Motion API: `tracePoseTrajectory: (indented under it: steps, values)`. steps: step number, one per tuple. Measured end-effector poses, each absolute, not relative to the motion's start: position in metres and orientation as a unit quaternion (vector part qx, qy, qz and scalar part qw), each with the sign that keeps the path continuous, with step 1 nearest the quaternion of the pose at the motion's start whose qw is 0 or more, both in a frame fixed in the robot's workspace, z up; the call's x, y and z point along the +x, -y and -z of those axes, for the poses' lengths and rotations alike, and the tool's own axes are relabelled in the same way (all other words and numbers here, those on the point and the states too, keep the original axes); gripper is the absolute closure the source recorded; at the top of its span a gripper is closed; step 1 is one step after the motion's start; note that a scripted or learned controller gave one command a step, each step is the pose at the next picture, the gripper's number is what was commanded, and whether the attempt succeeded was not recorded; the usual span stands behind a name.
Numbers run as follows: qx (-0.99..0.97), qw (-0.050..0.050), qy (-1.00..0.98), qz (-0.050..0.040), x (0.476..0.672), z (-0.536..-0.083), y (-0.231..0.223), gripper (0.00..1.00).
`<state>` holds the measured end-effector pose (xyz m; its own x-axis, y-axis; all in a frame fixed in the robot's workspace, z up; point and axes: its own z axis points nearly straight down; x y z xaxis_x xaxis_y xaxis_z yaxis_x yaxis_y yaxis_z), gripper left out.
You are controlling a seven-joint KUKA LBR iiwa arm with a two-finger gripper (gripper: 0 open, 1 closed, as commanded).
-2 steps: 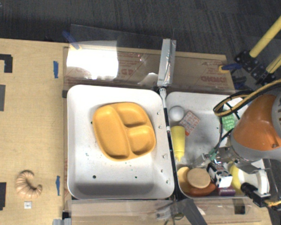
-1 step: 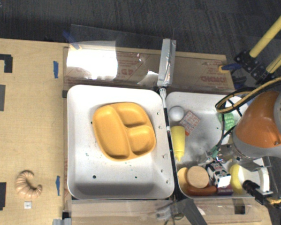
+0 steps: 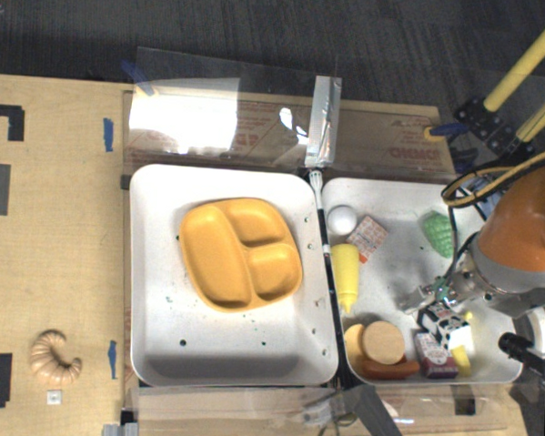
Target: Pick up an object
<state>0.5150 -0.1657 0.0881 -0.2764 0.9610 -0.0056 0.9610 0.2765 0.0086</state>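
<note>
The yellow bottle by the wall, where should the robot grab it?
Probably across the middle of the yellow bottle, coming straight down. It lies flat, long and narrow, close beside the divider, so the fingers would best close across its narrow width, though the wall side looks tight.

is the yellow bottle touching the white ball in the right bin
Apart. The camera view shows bare bin floor between the white ball and the top of the yellow bottle.

A light wooden bench (image 3: 43, 246) is seen from above; two shallow white bins are borne on it side by side, the left bin (image 3: 148, 324) and the right bin (image 3: 401, 196) touching; a tan curled toy (image 3: 54, 356) is laid near the bench's lower left corner; black angle marks (image 3: 6, 121) are shown along the left edge.
</note>
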Motion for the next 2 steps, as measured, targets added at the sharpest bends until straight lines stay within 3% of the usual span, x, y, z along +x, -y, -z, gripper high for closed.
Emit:
tracePoseTrajectory:
  steps: [1, 2]
  values:
    - [0.512, 0.003, -0.859, -0.0026, 0.484, -0.244, 0.05, 1.0]
    - [0.586, 0.0, -0.81, -0.0006, 0.524, -0.234, -0.009, 1.0]
